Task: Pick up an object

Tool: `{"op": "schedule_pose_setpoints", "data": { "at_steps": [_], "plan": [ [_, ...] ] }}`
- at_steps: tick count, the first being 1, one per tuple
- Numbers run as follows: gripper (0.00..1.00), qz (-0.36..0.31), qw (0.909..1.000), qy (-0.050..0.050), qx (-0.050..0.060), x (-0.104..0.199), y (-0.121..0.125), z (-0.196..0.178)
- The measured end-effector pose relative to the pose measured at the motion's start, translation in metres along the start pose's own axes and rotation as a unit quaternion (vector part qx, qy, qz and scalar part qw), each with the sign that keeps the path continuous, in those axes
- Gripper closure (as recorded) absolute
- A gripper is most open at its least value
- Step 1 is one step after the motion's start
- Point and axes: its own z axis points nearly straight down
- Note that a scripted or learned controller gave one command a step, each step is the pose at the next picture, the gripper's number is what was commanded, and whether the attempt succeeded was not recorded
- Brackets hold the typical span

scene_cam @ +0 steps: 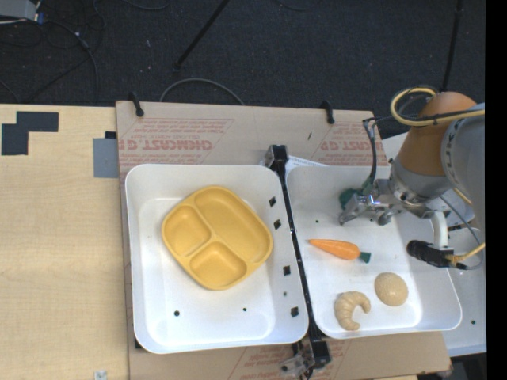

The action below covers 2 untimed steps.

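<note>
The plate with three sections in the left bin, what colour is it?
Yellow all over. The plate shows plainly in the camera view, lying in the left bin.

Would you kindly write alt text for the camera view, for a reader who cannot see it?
A grey robot arm reaches from the right, its gripper hovering over the right white bin, which holds a toy carrot, a croissant and a round bun. The left white bin holds a yellow divided plate.
</note>
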Motion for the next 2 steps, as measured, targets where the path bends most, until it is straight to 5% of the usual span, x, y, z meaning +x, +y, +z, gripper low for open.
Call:
{"op": "schedule_pose_setpoints", "data": {
  "at_steps": [1, 2],
  "plan": [
    [1.0, 0.0, 1.0, 0.0, 0.0, 0.0, 0.0, -0.011],
    [1.0, 0.0, 1.0, -0.001, -0.004, 0.01, 0.002, -0.066]
  ]
}}
